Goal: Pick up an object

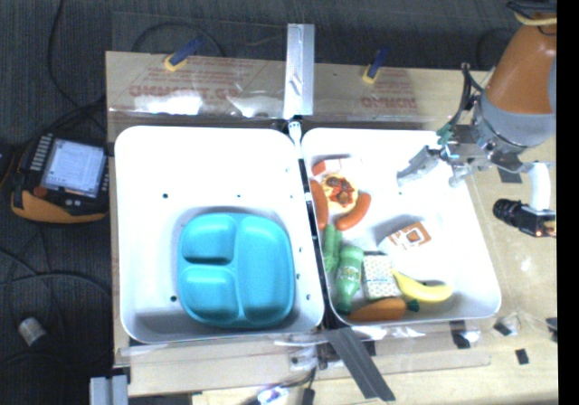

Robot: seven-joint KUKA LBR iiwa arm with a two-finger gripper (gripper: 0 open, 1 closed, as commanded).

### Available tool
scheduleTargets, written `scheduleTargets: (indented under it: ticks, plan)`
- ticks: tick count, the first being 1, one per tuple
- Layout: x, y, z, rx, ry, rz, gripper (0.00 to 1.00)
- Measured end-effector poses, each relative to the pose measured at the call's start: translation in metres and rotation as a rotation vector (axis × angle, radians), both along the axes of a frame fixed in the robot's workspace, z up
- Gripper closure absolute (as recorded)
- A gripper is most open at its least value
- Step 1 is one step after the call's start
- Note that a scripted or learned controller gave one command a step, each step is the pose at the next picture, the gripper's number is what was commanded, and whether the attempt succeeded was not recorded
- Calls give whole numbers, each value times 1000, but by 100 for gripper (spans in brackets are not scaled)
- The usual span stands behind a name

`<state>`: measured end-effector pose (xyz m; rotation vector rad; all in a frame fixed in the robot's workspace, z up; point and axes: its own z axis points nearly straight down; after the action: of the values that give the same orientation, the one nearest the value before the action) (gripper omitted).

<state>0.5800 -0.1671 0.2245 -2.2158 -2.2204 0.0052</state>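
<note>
My arm [523,87] shows a rounded orange band above a smooth grey wrist section. Below the grey, I see a darker cluster of hardware with a small green part at its side and thin dark cables running along it. The gripper [432,164] is pale grey metal, built of slim angular fingers [412,168]. A white cylindrical piece hangs beside the wrist.
</note>
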Motion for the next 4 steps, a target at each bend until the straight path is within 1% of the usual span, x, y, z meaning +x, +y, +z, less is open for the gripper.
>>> scheduleTargets:
  ticks: [1, 2, 3, 4]
  plan:
    - [38, 53, -118, -6, -26, -142, 0]
    - [46, 40, -127, 17, -5, -203, 0]
    - [33, 60, -126, -11, -41, 31, 0]
    - [14, 57, -125, -6, -46, -25, 0]
